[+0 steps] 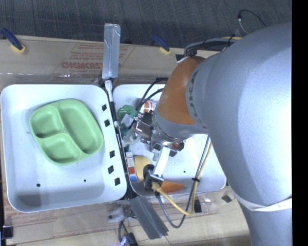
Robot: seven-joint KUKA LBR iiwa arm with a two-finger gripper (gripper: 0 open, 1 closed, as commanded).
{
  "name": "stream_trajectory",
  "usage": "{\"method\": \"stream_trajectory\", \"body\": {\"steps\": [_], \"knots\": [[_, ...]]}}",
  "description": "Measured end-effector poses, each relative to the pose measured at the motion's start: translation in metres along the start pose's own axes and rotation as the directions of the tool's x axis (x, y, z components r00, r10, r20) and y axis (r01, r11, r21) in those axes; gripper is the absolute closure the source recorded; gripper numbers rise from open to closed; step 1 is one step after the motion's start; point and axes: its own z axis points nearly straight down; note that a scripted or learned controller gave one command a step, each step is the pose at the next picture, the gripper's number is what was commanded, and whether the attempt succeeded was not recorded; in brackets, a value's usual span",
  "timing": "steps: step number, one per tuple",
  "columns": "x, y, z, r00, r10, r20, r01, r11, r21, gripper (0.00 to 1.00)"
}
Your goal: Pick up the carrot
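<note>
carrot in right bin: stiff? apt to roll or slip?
The carrot looks smooth and solid, so probably stiff. Its rounded, tapering shape may roll or squirt from a pinch. It lies by the right bin's front wall, which might stop it.

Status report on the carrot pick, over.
Gripper down in right bin. Carrot at bin's near edge, apart from gripper. Arm covers much of bin.

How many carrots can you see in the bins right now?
1. The carrot lies at the lower edge of the right bin, partly under the arm. The arm covers much of that bin, so others may be hidden.
</note>
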Motion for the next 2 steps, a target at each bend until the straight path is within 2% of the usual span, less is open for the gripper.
{"method": "stream_trajectory", "body": {"steps": [1, 2], "knots": [[0.001, 0.000, -0.009, 1.000, -0.008, 0.001, 0.008, 1.000, 0.004, 1.00], [-0.089, 0.036, -0.111, 0.998, -0.068, -0.002, 0.068, 0.998, -0.007, 1.00]]}}
